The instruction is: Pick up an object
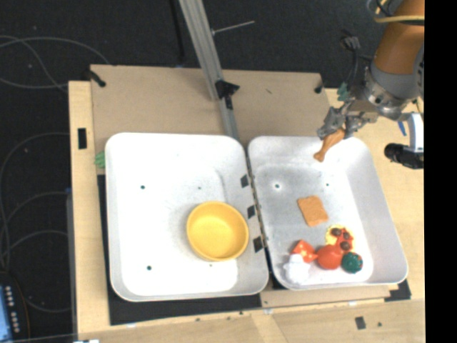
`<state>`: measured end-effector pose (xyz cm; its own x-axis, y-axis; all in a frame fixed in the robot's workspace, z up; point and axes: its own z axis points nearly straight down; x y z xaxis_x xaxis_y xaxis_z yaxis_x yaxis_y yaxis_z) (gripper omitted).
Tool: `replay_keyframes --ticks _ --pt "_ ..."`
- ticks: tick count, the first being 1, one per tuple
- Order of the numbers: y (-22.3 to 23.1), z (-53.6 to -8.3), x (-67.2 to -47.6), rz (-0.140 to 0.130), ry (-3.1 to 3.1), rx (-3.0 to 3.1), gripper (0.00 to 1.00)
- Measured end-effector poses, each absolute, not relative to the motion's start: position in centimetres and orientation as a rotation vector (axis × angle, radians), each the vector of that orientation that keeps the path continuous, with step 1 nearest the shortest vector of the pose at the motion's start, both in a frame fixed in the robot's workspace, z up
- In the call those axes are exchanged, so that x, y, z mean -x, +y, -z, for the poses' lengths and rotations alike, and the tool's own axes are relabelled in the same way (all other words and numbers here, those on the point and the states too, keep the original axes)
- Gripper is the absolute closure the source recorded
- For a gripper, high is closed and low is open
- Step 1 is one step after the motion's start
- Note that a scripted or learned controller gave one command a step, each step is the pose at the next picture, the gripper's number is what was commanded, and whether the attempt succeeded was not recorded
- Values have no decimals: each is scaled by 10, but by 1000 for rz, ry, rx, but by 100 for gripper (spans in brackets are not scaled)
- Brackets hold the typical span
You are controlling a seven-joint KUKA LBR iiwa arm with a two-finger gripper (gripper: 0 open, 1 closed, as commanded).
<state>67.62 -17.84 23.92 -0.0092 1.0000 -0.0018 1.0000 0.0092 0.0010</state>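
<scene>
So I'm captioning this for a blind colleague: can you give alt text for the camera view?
A grey and orange robot arm's gripper holds a small orange-brown object above the far corner of the right bin. That bin holds a tan square piece and a cluster of small toys; the left bin holds a yellow bowl.

The scene is lit evenly from above, and the two white bins (178, 163) are rendered bright, almost washed out, with fine grey speckle. Only soft, short shadows are cast, as beneath the yellow bowl (217, 231). The upper left of the frame is left nearly black. Detail is softened throughout by low resolution.
</scene>
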Motion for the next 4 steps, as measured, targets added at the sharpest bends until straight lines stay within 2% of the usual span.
replay_keyframes --ticks 2,3,4 --pt "-85 -257 -683 -3 2224 -2216 100" --pt "-34 -250 -675 1 2229 -2215 100" --pt "9 -245 -684 -1 2225 -2218 100"
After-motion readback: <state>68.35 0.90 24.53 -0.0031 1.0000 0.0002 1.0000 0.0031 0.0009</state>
